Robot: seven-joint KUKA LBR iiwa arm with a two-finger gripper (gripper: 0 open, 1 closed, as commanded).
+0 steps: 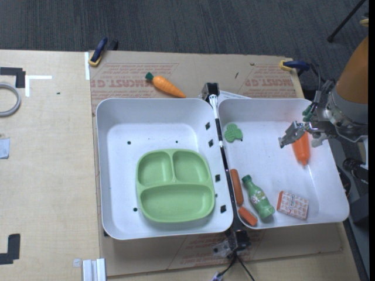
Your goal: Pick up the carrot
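- Your pincer hangs over the right bin, closed on the carrot, which points down from its fingers.
- Below-left of it you see a green bottle, a sausage and a patterned packet.
- Far left, a second carrot lies on the desk behind the left bin.

Probably a robotics lab, clamped cardboard, 2 white bins
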